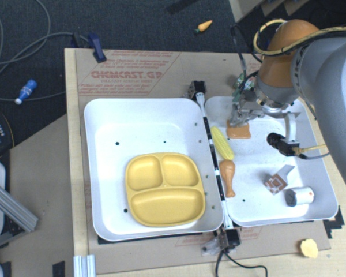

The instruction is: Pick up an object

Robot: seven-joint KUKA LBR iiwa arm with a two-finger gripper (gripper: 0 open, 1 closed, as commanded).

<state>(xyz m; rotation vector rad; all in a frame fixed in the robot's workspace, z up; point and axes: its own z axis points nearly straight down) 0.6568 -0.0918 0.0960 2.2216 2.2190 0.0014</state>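
An orange-brown block (239, 133) lies at the far left of the right-hand white bin (317, 209), just under the tip of the gripper (238, 119), which hangs from the grey arm (328, 68) reaching in from the right. Whether the gripper is spread or pressed together cannot be told from this angle, nor whether it touches the block. Just beside the block, along the bin's left wall, sits a yellow corn cob (222, 143), with a toy drumstick (227, 178) below it. Nearer the bin's front right corner are a small brown-and-white piece (275, 183) and a white cylinder (299, 196) lying on its side. The left-hand white bin (104, 131) holds a yellow three-compartment plate (164, 188). Both bins rest on a sheet of cardboard (81, 172) printed in red with lettering that reads "CHEMCAST GP"; the smaller lines around it are too faint to read. A blue clamp (96, 48) grips the cardboard's far left corner, a yellow lump (308, 247) sits by the near right corner, and a small blue bottle (26, 90) lies on the dark floor at left.
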